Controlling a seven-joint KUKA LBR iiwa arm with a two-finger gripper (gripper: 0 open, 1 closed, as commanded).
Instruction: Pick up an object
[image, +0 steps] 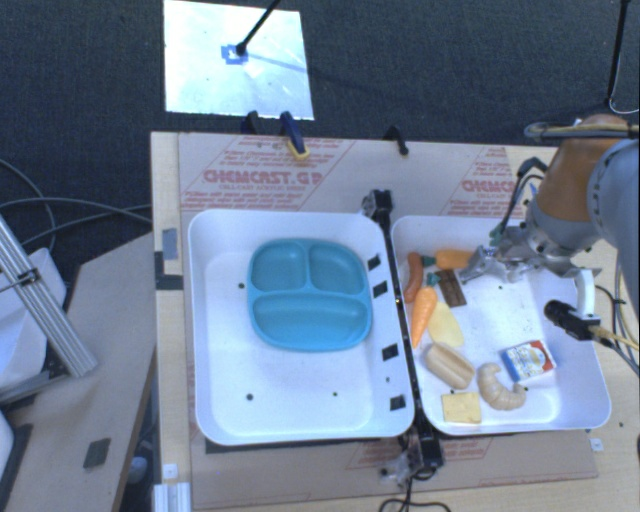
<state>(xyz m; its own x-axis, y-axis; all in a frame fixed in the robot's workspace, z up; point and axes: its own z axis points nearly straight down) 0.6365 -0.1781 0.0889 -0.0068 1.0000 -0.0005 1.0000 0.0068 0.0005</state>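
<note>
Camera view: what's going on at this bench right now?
A grey KUKA arm reaches in over the right bin, its hand low near the bin's far left corner, beside a brown bar and a carrot. Nothing is visibly held. More toy food lies nearer the front. The left bin holds a blue divided plate.

Floor (80, 90): dark speckled carpet, visible above and to the left of the bench. Bench (290, 165): pale board printed with red lettering, black clamps along its far edge. Panel (238, 60): shiny square sheet on the carpet beyond the bench. Cables (60, 205): grey, curving in from the left. Metal rail (40, 300): slanted, lower left.
</note>
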